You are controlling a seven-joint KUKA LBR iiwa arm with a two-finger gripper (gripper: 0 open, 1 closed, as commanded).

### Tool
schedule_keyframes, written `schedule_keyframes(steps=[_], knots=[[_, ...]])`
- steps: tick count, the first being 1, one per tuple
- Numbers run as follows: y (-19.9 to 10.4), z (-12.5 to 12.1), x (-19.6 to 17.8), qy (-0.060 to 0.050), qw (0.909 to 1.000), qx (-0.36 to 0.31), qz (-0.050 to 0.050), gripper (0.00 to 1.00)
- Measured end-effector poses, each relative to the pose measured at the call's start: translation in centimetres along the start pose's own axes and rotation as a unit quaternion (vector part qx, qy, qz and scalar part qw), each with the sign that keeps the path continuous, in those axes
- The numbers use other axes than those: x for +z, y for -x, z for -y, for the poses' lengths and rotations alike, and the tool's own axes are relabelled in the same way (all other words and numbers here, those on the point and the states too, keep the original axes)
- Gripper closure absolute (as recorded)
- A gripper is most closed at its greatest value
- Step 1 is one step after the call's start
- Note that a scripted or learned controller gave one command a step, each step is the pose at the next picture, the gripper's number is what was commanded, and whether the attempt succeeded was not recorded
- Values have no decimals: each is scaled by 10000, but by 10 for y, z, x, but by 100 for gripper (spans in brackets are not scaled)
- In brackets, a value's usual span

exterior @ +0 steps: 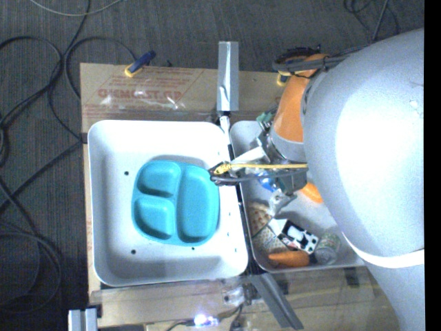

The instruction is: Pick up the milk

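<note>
Step in hand: the approach. The milk is not yet taken.

The landmark is the blue divided plastic plate [176, 202], which lies in the middle of the left shallow white bin [110, 254]. The two-finger gripper [222, 173] hangs at the plate's upper right edge, over the wall shared with the right shallow white bin [251, 254]. Whether the claw is spread or pressed together cannot be told, as its tip is dark and small against the wall. Nothing is seen held in it.

The small black-and-white carton [298, 238], judged to be the milk, lies well to the right of the plate and level with its lower edge. It is apart from the gripper.

Next move, as a judgement: the gripper must travel right and down from the plate's corner, settle over the carton, and straddle it before closing.

Other things:
- An orange carrot-shaped piece [288, 258] lies just below the carton, touching or nearly so.
- A brown speckled round item [260, 217] sits between the plate and the carton.
- A greyish translucent object [327, 248] lies further right of the carton.

Obstructions: these neighbours crowd the carton closely, so a clean grasp looks doubtful. The grey arm [372, 150], right of the plate, covers much of the right bin.
</note>
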State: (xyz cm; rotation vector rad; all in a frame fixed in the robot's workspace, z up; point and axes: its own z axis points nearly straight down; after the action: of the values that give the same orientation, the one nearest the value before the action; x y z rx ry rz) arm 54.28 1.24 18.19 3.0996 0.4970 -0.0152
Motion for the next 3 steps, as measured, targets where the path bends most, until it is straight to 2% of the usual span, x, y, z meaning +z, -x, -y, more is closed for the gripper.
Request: schedule_keyframes(steps=[1,2,3], knots=[[58,17,1,-11,9983,588,0,0],[24,87,0,-13,9997,242,-6,0],[-20,157,80,-15,9985,535,-63,0]])
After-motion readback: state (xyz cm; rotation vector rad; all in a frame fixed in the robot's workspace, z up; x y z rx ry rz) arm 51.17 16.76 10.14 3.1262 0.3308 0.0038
